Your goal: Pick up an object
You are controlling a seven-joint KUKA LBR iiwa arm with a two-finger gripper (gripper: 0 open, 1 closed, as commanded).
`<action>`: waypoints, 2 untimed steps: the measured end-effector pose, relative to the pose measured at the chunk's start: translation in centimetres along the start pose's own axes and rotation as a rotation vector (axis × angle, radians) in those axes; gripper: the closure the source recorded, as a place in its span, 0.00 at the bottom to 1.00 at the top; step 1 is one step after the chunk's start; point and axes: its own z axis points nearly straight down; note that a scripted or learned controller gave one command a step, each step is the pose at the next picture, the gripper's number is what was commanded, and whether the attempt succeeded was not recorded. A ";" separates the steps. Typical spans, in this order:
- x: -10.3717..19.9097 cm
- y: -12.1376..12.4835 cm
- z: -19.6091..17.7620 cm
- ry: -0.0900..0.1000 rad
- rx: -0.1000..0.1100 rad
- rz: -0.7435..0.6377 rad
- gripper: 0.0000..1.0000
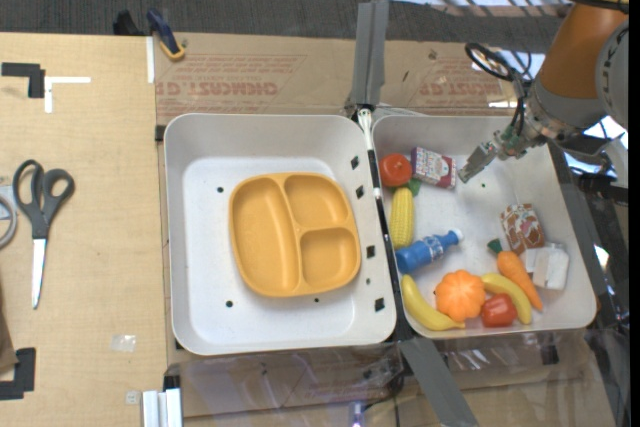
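One small red-and-white carton (433,166) lies near the far edge of the right bin (575,215), just left of the jaws, long axis roughly across the bin. Gripper (470,165) hovers beside it; jaw state cannot be told.

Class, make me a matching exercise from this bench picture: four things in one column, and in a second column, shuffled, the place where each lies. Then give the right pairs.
Things:
1. yellow divided plate
2. scissors
3. corn cob
4. carrot

Places:
A. on the wooden bench, left of both bins
B. right bin, near its right wall
C. left bin, at its middle
D. right bin, near its left wall, below the tomato

Pairs: 1-C, 2-A, 3-D, 4-B
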 end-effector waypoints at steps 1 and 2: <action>-0.3 -6.6 2.6 0.006 0.002 0.052 0.00; 3.7 -11.3 2.6 0.004 0.003 0.221 0.00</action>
